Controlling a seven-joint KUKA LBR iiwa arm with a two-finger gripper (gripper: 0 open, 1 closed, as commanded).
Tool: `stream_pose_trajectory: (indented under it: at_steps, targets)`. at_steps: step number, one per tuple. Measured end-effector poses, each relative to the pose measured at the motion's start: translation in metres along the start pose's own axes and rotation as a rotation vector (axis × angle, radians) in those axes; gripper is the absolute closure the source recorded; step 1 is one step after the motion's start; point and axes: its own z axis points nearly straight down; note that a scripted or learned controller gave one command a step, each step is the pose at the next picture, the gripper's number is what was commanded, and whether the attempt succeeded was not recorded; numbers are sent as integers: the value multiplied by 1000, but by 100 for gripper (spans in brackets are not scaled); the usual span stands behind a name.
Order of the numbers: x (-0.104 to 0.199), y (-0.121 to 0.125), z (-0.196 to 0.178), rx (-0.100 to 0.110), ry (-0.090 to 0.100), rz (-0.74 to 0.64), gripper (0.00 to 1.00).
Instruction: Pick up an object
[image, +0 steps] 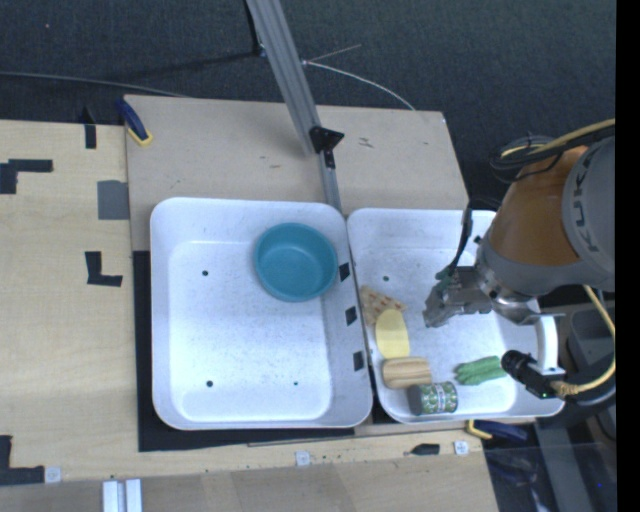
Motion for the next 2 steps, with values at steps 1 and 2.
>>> stream_pose_trajectory:
  at_steps: [1, 2]
  targets:
    - [-7, -4, -58, -1, 0, 0, 100]
    - [-7, -4, -68, 5, 1, 0, 100]
